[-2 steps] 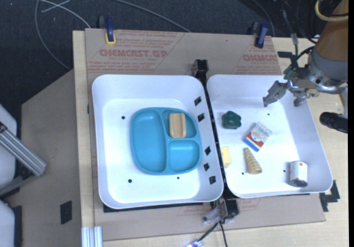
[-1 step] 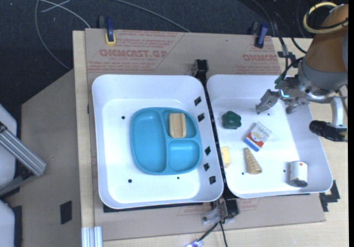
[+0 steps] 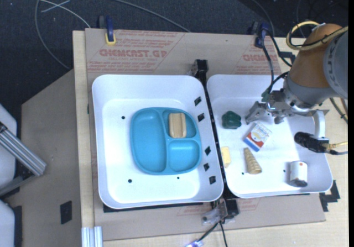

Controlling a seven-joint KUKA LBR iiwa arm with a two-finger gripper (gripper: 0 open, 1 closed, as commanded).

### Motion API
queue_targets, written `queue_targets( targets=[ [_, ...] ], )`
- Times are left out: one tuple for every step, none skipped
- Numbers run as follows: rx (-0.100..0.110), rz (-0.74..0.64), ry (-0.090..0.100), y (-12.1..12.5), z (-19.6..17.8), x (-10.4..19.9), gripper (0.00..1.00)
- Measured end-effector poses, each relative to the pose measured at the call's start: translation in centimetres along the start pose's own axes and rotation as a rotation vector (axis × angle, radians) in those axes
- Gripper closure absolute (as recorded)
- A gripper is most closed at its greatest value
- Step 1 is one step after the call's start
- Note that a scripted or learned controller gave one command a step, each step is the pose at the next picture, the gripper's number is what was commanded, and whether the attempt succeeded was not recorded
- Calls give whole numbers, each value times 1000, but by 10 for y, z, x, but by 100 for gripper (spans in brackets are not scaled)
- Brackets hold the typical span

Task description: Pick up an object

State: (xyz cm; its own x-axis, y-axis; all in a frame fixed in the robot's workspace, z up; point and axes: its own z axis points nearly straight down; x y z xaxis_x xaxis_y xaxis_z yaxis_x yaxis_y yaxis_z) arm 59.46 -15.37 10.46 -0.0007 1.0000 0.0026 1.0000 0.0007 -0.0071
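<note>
My gripper [image 3: 266,117] hangs over the upper middle of the right bin [image 3: 315,185], open, with nothing between its fingers. Just below it lies a small white box with red and blue print [image 3: 258,137]. A dark green lump [image 3: 231,120] rests to the gripper's left. Lower in the same bin are a tan cone [image 3: 253,161], a small yellow block [image 3: 225,156] by the left wall, and a white cylinder [image 3: 297,173] at the lower right.
The left bin [image 3: 110,102] holds a blue divided plate [image 3: 149,146] with a tan bread-like piece [image 3: 177,125] in its upper right compartment. A black cable plug [image 3: 310,141] hangs off the arm at the right bin's right side.
</note>
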Motion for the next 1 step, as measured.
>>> queue_targets(
  targets=[
    [-3, 0, -1, 0, 21, 1, 0]
  ],
)
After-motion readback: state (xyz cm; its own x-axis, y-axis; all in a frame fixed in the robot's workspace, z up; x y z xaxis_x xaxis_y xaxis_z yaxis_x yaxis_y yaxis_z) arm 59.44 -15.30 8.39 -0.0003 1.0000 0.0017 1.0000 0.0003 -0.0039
